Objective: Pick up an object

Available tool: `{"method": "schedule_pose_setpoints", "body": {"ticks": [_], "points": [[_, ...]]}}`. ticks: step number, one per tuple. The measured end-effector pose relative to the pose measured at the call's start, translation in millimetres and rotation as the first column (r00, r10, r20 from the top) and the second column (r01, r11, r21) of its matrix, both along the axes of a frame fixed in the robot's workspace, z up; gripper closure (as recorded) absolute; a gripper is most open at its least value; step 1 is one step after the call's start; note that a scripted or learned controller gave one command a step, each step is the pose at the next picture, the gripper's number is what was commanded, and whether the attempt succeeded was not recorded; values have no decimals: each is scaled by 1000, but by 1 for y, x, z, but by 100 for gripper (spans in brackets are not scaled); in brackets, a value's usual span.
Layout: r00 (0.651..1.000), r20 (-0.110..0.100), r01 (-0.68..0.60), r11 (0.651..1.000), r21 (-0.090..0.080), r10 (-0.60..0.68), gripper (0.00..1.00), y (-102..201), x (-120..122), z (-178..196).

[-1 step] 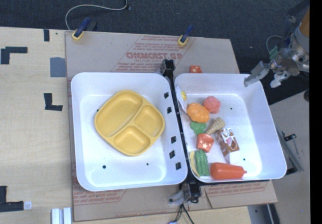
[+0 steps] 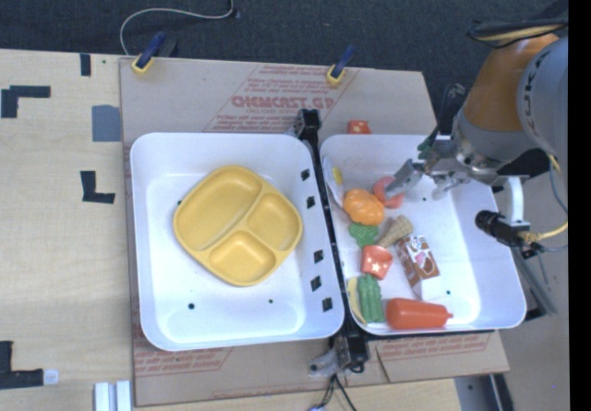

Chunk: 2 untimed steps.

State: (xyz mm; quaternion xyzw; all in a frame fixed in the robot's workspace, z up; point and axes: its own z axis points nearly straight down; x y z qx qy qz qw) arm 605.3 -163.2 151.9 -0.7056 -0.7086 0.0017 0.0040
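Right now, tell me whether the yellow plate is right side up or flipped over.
Right side up. The yellow plate lies flat in the left bin, and its three compartments face the camera as hollows with raised dividers between them.

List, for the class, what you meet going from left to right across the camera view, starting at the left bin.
Left bin → yellow tray → right bin → orange toy → gripper → robot arm.
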Motion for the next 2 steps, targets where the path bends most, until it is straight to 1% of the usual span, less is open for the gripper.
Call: {"method": "schedule_pose_setpoints", "body": {"ticks": [1,2], "points": [[1000,8,-1,1000,-5,1,0,35,34,-71],[1000,13,1,1000,-4,-1,100,33,35,-55]]}}
